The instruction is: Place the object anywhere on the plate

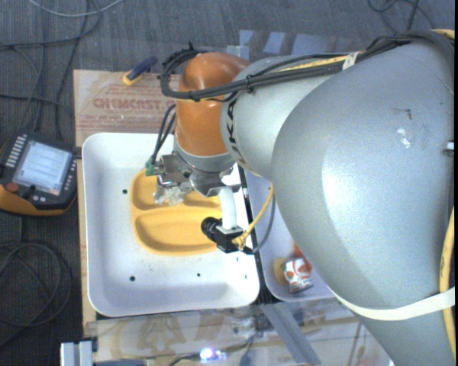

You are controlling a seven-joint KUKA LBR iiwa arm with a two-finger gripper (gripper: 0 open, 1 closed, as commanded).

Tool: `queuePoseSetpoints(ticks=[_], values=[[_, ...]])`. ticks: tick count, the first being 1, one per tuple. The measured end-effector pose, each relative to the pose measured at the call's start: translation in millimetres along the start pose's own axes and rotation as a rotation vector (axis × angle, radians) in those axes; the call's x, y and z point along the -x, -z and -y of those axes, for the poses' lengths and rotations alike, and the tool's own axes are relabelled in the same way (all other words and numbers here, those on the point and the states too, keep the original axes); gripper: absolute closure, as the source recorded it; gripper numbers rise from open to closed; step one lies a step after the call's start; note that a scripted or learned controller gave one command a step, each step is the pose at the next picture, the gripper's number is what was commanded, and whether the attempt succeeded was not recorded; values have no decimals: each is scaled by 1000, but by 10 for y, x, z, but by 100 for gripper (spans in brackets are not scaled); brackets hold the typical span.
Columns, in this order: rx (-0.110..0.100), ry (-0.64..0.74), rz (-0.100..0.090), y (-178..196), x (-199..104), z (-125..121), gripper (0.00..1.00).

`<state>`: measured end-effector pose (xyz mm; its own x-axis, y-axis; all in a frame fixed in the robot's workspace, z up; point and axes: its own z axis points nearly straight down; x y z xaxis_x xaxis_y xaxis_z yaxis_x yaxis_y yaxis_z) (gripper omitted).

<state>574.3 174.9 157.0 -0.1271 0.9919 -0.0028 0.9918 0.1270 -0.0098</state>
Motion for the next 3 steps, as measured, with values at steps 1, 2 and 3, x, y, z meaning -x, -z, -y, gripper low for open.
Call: queuePoseSetpoints(ticks=[1,2,3], values=[[0,-64,0,14,574,-98,100],[2,-78,0,239,870,-245,100],[1,27,0,451,239,268,100]])
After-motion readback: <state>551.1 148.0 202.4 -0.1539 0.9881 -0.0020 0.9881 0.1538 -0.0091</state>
